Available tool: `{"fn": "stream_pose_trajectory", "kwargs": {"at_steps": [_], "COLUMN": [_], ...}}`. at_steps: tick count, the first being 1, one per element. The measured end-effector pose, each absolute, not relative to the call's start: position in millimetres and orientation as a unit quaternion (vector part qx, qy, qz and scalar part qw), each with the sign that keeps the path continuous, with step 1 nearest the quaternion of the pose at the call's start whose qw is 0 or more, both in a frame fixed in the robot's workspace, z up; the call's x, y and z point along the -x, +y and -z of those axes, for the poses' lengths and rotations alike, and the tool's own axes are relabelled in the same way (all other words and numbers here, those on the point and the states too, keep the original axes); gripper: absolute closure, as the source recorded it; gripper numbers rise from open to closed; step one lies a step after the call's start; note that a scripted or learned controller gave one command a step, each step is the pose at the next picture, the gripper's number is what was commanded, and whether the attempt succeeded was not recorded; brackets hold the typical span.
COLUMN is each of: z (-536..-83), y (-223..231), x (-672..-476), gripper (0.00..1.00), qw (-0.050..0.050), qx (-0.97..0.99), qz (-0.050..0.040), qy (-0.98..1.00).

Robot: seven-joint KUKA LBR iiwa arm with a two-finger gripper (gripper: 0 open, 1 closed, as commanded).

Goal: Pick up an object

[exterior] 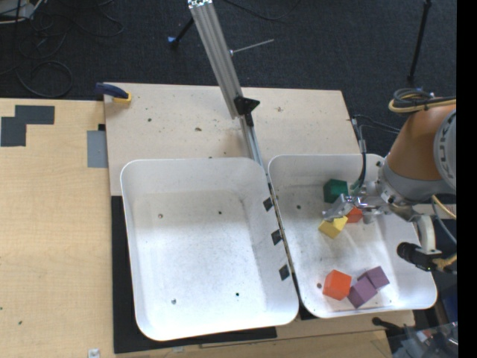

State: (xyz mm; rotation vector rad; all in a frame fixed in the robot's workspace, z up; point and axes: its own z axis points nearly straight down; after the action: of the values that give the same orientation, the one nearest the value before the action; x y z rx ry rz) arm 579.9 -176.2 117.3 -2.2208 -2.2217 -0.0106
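In the right bin (pixel 406 293) lie several blocks. A green block (pixel 335 189) sits near the back, a yellow block (pixel 332 227) lies just in front of it, and a small red piece (pixel 355 215) shows beside the yellow one. My gripper (pixel 345 204) is low over the bin, between the green and yellow blocks, close to or touching them. An orange cube (pixel 337 284) and a purple block (pixel 367 286) rest together near the bin's front wall, apart from the gripper.
The left bin (pixel 149 177) stands beside the right one, with a divider edge (pixel 274 222) carrying black clips between them. A slanted aluminium post (pixel 222 58) rises behind the bins. The arm's orange band (pixel 414 144) hangs over the right bin's far right side.
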Motion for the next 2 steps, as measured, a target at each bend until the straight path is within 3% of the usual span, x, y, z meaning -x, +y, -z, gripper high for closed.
{"fn": "stream_pose_trajectory", "kwargs": {"at_steps": [1,2], "z": [-120.5,-130.3], "y": [-179.0,-180.4], "x": [-583.7,-584.4], "gripper": [0.00,1.00], "qw": [-0.009,-0.009], "qx": [0.708,0.710], "qz": [0.0051,0.0061], "qy": [-0.706,-0.705]}}
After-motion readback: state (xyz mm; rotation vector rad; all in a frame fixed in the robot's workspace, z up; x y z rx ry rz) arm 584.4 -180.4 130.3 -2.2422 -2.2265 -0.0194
